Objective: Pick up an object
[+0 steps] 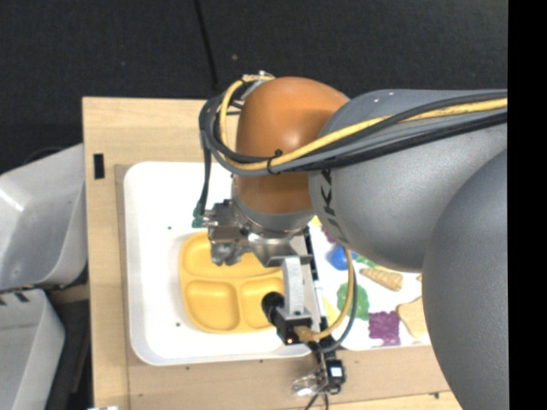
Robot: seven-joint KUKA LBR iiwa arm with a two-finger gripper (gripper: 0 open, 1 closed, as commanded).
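1. Nearest the camera, a loose cluster of wires and small connectors point(316, 378) hangs off the wrist hardware over the near edge of the wooden bench point(107, 314).
2. A white bin point(149, 254) sits on the bench; inside it lies a yellow divided tray point(214, 301), its compartments facing up, partly covered by the arm's wrist assembly.
3. The gripper point(256, 246) is down over the far part of the yellow tray, masked by its own mount; whether it is released or clenched cannot be told from this angle.
4. To the right, just beside the tray, small items crowd together: a purple grape-like toy point(385, 327), a green piece point(352, 301), a blue piece point(339, 256) and a tan ridged cone point(382, 277); the grey arm hides much of them.
5. Farther back, the orange band point(282, 152) of the KUKA arm point(410, 186) looms over the bin, with black and yellow cables point(248, 156) looped around it.
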